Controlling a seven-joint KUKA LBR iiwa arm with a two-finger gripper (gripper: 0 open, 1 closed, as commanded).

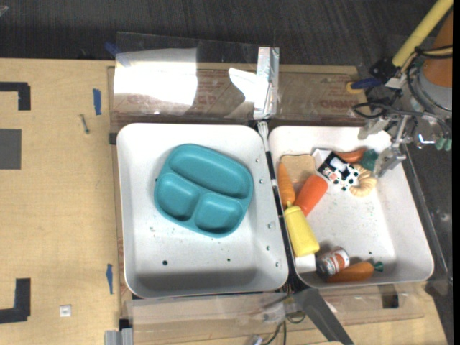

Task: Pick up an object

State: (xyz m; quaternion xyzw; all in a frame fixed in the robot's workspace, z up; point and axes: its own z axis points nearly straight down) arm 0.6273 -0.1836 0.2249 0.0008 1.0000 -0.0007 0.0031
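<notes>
A big blue tray [203,188] is seen in the left bin [136,214]. The toys are piled in the right bin [406,243]: a yellow bottle [300,230], an orange carrot [310,193] and a small can [333,261]. The gripper [392,146] is held over the far corner, and whether it is clenched cannot be told. One toy standing apart should be picked, and the gripper should be lowered straight over its middle.
</notes>
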